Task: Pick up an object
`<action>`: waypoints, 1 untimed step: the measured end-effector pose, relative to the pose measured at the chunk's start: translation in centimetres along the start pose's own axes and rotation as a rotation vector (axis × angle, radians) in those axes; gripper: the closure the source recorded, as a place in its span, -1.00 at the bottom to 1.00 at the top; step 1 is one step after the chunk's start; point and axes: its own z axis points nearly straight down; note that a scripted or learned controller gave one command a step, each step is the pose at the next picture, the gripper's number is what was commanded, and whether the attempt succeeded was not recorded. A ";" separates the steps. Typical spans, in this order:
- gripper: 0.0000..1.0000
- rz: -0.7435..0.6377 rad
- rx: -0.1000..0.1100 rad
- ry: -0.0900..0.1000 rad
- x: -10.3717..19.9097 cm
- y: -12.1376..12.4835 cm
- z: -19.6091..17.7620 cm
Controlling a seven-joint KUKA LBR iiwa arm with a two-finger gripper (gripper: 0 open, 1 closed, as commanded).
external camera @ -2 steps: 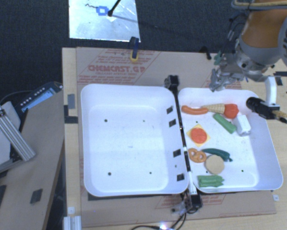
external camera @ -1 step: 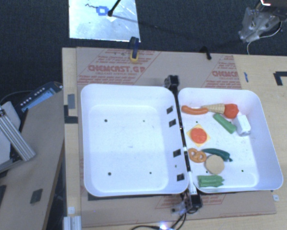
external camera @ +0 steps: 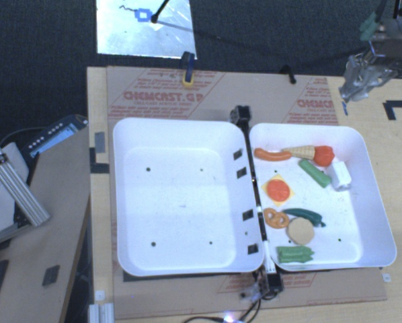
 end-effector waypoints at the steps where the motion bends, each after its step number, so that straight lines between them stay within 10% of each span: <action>1: 1.00 0.001 0.000 -0.001 0.1 -4.4 0.0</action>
